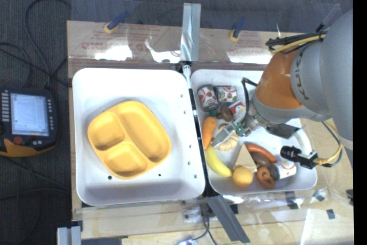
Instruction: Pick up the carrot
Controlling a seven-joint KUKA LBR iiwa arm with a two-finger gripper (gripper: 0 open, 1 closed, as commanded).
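Note:
The carrot (209, 131) is orange and lies lengthwise along the left wall of the right bin (307, 181), its thick end pointing away from the camera. My gripper (235, 124) hangs low over the clutter just to the right of the carrot, below the arm's orange band (276, 88). Its tip sits among small items and is partly lost against them. Nothing can be made out held in it.
A yellow banana (217, 162) lies just in front of the carrot, with a lemon (242, 176) and a red sausage (261, 153) to the right. Cans (217, 95) stand at the bin's far side. The left bin (86, 181) holds a yellow divided plate (128, 137).

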